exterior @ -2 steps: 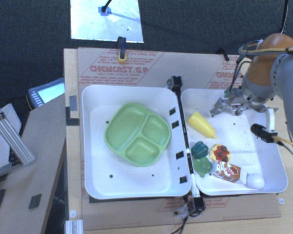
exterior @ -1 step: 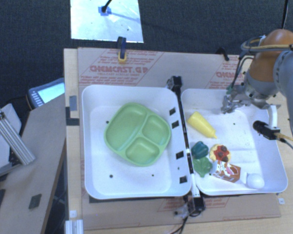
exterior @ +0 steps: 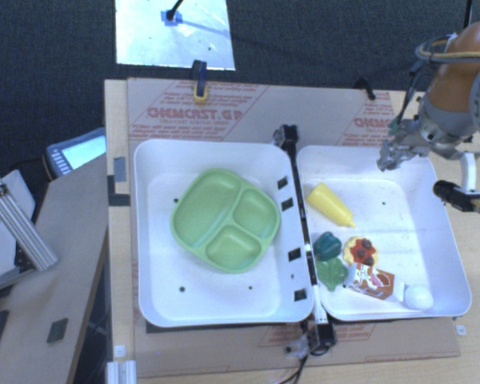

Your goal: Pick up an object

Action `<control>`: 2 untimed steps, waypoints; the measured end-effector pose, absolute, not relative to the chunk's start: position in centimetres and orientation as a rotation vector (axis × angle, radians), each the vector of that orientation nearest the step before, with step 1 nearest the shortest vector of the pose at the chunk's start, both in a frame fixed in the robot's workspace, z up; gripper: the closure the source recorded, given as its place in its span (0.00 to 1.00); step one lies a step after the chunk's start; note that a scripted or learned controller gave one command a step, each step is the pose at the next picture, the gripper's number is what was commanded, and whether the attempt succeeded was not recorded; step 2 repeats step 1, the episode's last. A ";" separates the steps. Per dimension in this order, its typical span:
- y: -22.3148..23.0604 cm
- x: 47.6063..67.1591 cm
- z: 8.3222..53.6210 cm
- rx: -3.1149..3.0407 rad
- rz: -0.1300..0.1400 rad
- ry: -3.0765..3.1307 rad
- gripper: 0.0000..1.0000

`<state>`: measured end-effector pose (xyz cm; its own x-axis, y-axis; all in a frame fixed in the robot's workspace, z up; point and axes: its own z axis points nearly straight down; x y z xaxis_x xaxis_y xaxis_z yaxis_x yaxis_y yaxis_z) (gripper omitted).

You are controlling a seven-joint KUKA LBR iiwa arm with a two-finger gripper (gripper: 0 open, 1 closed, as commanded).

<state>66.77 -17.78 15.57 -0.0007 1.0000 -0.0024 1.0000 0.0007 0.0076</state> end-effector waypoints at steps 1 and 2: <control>-18.3 66.5 20.3 2.216 0.006 2.217 1.00; -18.3 66.5 20.3 2.216 0.006 2.217 1.00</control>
